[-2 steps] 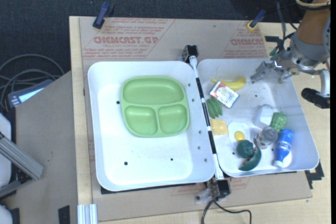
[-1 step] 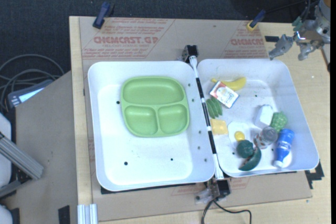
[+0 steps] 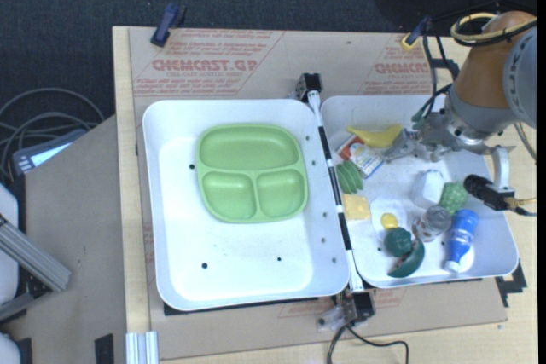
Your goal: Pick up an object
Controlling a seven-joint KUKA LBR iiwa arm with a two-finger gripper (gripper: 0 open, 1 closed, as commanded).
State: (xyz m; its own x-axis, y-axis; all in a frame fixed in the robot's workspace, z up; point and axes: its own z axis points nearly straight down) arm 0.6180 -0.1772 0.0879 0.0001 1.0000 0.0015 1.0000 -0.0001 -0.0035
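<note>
Here, blue bottle [image 3: 461,239] — upright-lengthwise, cap nearest camera

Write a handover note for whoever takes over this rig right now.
Gripper: low in the right bin, at its far side by the yellow object; nothing seen between its fingers.
Objects: blue-and-white bottle, dark green object, green leafy piece and other small items all lie in the right bin.
Left bin: holds a green divided tray.
Done: no pick visible.
Left: grasp one object and lift it.
</note>
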